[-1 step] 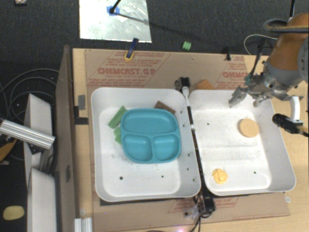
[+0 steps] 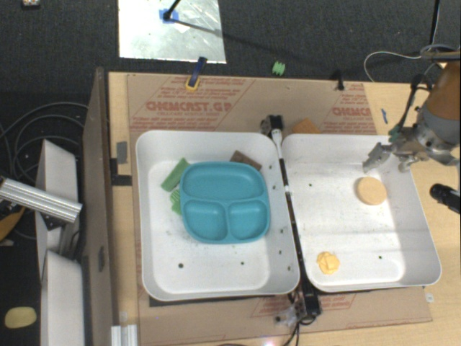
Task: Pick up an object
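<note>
In the right bin (image 2: pixel 403 262), near its far right corner, the gripper (image 2: pixel 390 157) hangs with its two fingers spread apart and nothing between them. The nearest thing to pick is the round tan disc (image 2: pixel 372 191), which lies flat on the bin floor just below the fingertips in the view and a little to their left, apart from them; being round, it shows no long axis to line up with. A drop toward the near side of the bin looks to be what the next move calls for.

The left bin (image 2: pixel 155 215) holds a teal divided tray (image 2: pixel 223 200), with green pieces (image 2: pixel 173 175) and a brown block (image 2: pixel 246 159) tucked at its far edges. The right bin also holds a small yellow lump (image 2: pixel 328 262) near the front wall, well apart from the gripper.
</note>
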